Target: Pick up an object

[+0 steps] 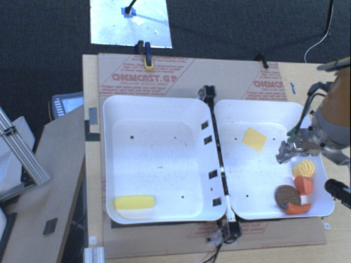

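Bench, two white bins (pixel 164 106) | claw (pixel 286 153) state unclear, above right bin | corn (pixel 305 169), brown disc (pixel 286 195) nearby

Red "CHEMCAST GP" is printed on the board (pixel 143 76).

White bins (pixel 164 106) hold a yellow square (pixel 254 139), yellow corn (pixel 134 202), a brown disc (pixel 286 195) and an orange carrot (pixel 299 207).

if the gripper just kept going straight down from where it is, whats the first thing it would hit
Most likely the bare white floor of the right bin, beside the corn piece. The gripper hangs just up and left of that corn piece, but depth is hard to judge from this slanted view, so it might graze it.
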Robot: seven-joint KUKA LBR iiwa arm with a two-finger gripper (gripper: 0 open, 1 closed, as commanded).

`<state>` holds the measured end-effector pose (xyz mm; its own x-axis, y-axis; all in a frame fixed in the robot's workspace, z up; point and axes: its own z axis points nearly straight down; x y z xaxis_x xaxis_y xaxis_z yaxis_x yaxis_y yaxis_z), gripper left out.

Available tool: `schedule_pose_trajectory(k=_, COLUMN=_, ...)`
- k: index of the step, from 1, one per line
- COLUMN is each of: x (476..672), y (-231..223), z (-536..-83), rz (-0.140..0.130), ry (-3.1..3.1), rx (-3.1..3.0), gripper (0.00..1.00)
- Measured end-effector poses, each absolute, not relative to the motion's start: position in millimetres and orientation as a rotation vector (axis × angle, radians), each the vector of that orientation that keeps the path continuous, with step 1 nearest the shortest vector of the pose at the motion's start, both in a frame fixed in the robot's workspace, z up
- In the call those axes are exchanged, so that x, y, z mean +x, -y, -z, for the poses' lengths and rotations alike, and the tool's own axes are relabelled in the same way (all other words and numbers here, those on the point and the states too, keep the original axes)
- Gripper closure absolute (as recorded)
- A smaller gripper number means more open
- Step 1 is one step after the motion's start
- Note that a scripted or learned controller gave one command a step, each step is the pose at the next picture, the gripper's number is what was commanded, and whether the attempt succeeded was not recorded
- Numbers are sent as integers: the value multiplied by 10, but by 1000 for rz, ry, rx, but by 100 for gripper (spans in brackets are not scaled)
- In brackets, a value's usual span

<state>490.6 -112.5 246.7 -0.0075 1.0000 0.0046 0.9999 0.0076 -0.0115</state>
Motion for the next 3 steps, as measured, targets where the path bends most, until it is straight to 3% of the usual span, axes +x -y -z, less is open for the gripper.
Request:
schedule_pose_trajectory(k=1, x=4872, y=1721, z=-4190, rz=14, ry=2233, rx=-2239, gripper=100)
schedule_pose_trajectory(k=2, x=4899, y=992, z=-3051, rz=-4, ry=2227, rx=-2204, gripper=100)
schedule_pose_trajectory(k=3, x=4911, y=1757, z=-3891, rz=5, ry=2225, rx=-2236, gripper=100)
